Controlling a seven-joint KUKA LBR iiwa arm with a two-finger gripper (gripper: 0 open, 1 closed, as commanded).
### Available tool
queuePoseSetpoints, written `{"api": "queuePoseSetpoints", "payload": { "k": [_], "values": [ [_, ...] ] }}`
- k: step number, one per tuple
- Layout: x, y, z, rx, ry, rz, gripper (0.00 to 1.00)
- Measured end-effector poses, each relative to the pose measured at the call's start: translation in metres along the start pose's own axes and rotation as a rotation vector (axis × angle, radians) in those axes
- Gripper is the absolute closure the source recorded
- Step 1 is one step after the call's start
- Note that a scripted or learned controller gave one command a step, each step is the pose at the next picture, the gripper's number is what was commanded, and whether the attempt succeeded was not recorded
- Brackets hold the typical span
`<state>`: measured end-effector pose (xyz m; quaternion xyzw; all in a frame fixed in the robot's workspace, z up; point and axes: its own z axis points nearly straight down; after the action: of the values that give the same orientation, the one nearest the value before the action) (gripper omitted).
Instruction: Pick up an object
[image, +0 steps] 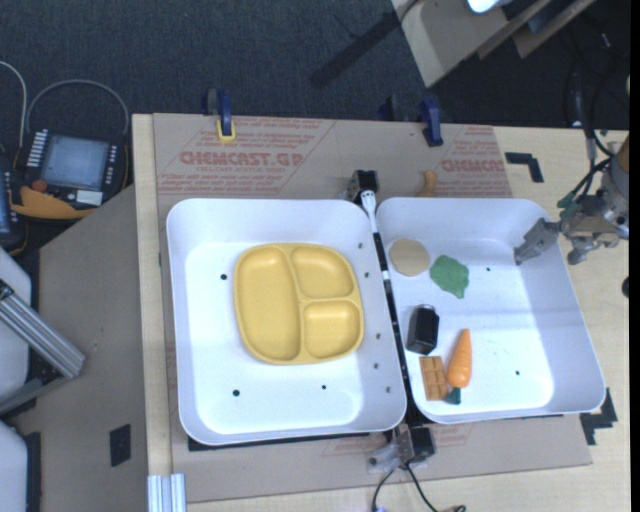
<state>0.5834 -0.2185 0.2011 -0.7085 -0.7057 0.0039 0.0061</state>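
Camera view from above the bench: two shallow white bins sit side by side on a cardboard-covered surface. The left bin (200, 390) holds a yellow divided plate (298, 302) with three compartments, lying flat near the bin's middle. The right bin (520, 340) holds five small things along its left side: a round beige disc (409, 257) near the upper left corner, a green leafy toy (450, 275) just beside it, a black block (424, 329) below them against the shared rim, an orange toy carrot (460, 359) standing nearly upright in the frame, and a tan waffle-like piece (434, 377) touching the carrot's lower end. The gripper (555, 247) hovers at the right bin's upper right edge, well apart from every object; its two fingers look spread, with nothing between them, though the slant makes that hard to confirm. A handheld control pendant (72, 165) rests off the bench at upper left.
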Motion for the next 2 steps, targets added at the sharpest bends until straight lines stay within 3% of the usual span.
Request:
{"api": "queuePoseSetpoints", "payload": {
  "k": [1, 2],
  "values": [
    [0.001, 0.003, -0.009, -0.015, -0.004, -0.004, 0.0],
    [0.0, 0.0, 0.055, -0.007, -0.001, -0.003, 0.0]
  ]
}}
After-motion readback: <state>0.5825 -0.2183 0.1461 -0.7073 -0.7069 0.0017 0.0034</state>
